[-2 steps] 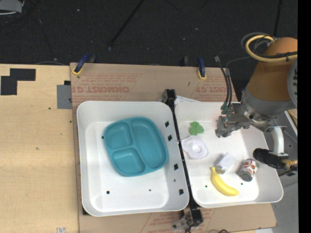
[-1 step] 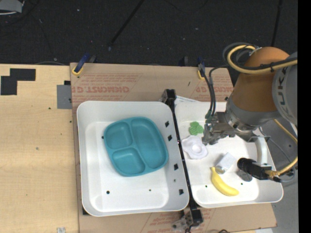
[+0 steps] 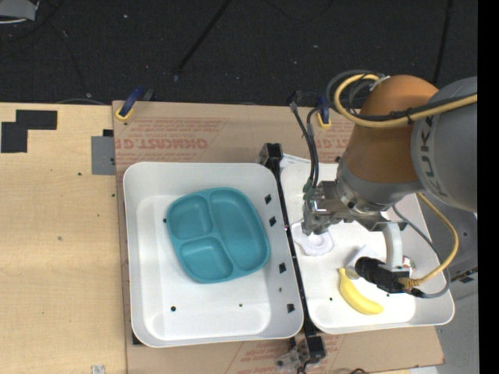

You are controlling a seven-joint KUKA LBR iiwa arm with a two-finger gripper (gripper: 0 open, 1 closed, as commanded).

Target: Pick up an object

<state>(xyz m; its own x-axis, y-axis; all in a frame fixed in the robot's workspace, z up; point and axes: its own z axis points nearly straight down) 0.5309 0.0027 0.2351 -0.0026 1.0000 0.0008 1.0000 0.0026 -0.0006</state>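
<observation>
Seemingly the gripper [image 3: 315, 226] hung low over a small white object [image 3: 316, 244] at the right bin's [image 3: 437, 312] left wall; its grip could not be told. Nearby, the banana [image 3: 357, 293] looked light, soft, best pinched mid-body.

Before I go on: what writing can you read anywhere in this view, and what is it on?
"CHEMCAST GP", red, printed upside down on the brown cardboard sheet behind the left bin.
More red print on the cardboard at the bench's near edge: too cut off to read.
Dark lettering on the grey arm: only partly visible, not readable.
</observation>
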